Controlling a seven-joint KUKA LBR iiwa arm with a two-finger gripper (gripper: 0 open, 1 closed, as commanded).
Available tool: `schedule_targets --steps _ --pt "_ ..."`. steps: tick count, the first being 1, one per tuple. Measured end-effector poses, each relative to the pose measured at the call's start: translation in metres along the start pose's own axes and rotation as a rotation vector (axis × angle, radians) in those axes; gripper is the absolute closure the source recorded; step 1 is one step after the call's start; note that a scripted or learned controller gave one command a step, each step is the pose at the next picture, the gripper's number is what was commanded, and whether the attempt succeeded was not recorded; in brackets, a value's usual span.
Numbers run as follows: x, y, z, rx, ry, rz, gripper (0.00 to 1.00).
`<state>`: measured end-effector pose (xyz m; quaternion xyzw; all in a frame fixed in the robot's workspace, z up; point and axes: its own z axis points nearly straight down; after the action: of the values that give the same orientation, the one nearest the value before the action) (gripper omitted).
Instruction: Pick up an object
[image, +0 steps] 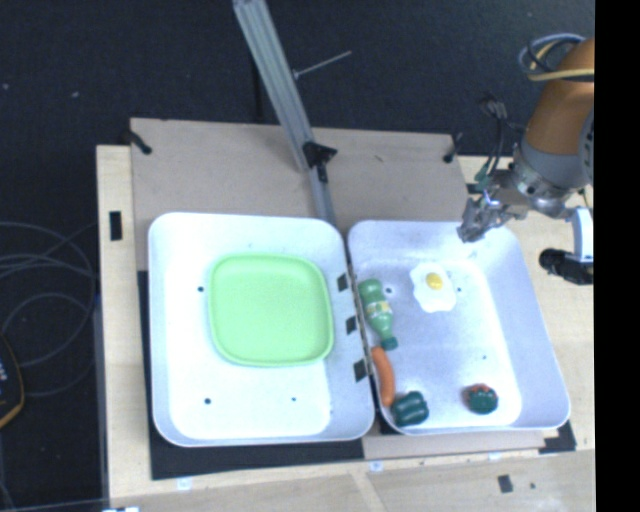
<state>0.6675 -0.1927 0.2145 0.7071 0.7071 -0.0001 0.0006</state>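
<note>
The gripper (477, 226) hangs over the right bin's (520, 300) far corner; its state I can't tell. A fried egg (433, 287) lies near below.

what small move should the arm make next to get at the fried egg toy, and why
Probably shift the gripper toward the camera's lower left and lower it over the white and yellow fried egg toy. The gripper hangs near the far right corner of the right white bin, apart from the egg, which lies nearest and has bare floor around it.
</note>
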Motion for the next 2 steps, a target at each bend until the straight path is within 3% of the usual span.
schedule_targets --steps 2 --pt "0.096 -0.03 -0.027 -0.002 0.002 -0.003 1.0"
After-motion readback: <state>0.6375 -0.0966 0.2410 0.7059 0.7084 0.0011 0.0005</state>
